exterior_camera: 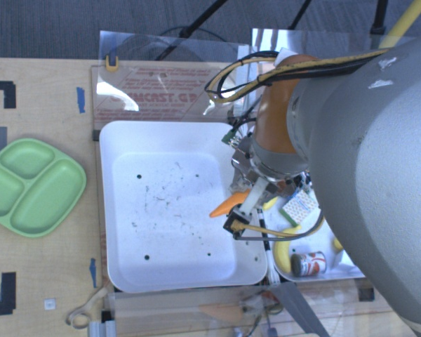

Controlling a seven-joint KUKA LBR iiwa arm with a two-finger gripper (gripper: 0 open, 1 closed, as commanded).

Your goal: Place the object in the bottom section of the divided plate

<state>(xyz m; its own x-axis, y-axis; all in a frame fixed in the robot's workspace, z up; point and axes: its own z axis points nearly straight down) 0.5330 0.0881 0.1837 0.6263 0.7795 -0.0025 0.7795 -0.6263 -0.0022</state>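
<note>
Gripper (pixel 240 213) pinches an orange carrot (pixel 227 205) between its fingers, lifted above the white bin's (pixel 126 153) right edge. Transport seems underway; next it must travel far left to the green divided plate (pixel 34 186) and its bottom section.

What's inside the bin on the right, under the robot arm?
A small can, something yellow like a banana and a checkered packet lie in the right bin. The arm covers the rest of it.
</note>
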